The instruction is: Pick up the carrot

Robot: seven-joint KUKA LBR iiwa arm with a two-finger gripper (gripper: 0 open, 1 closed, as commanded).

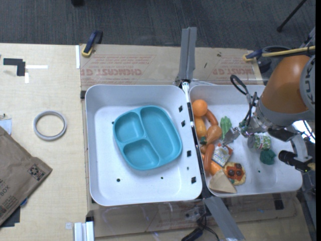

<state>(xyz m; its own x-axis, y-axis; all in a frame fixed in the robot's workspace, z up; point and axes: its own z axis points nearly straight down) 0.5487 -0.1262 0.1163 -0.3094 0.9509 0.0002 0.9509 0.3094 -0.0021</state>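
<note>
Carrot (214, 133): lies in the right bin (281, 182), among the food pile by its left wall.
Tool (231, 134): low over the pile, just right of the carrot; grip state cannot be told.
Left bin (100, 185): holds a blue divided plate (146, 137).

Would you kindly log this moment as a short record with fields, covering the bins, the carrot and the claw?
left bin: holds a blue divided plate
right bin: toy food piled along its left side
carrot: in the pile, below the orange, not lifted
claw: low in the right bin, just right of the carrot
pizza slice: near the bin's front wall
bench extras: tape roll at the left
</note>
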